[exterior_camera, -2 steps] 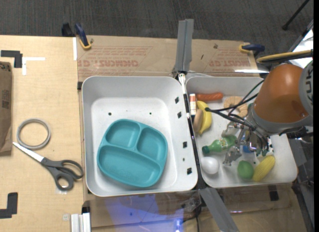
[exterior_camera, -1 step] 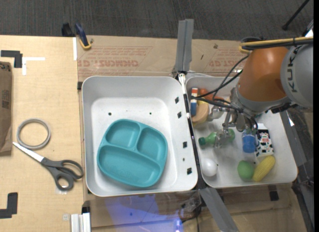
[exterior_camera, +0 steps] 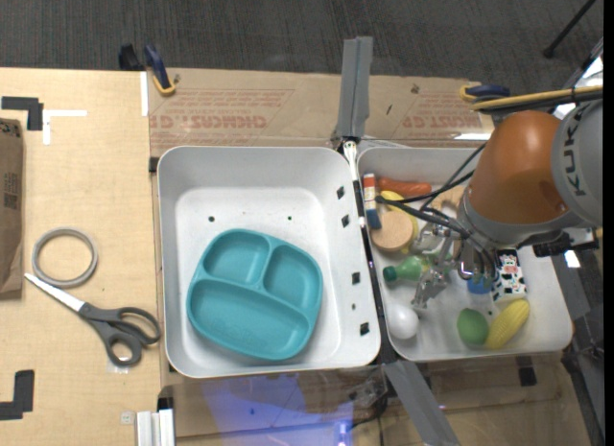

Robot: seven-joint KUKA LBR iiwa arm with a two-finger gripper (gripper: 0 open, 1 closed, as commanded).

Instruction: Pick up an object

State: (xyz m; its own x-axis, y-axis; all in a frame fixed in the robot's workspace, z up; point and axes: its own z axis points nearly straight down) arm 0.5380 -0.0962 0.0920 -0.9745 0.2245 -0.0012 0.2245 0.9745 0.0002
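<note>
My gripper (exterior_camera: 436, 276) hung low in the right bin (exterior_camera: 547, 343), among a white egg (exterior_camera: 400, 321), a green ball (exterior_camera: 471, 326) and a banana (exterior_camera: 507, 324); I could not tell whether it grasped anything. My orange band (exterior_camera: 518, 171) hid the bin's middle. A teal tray (exterior_camera: 255, 293) lay in the left bin (exterior_camera: 182, 243). Beyond, the cardboard's (exterior_camera: 249, 113) print was reversed and unreadable

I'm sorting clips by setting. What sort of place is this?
Probably a robotics lab bench for grasping trials: a KUKA arm reaches over two white bins, one full of small toy items, on taped cardboard with scissors nearby.
</note>
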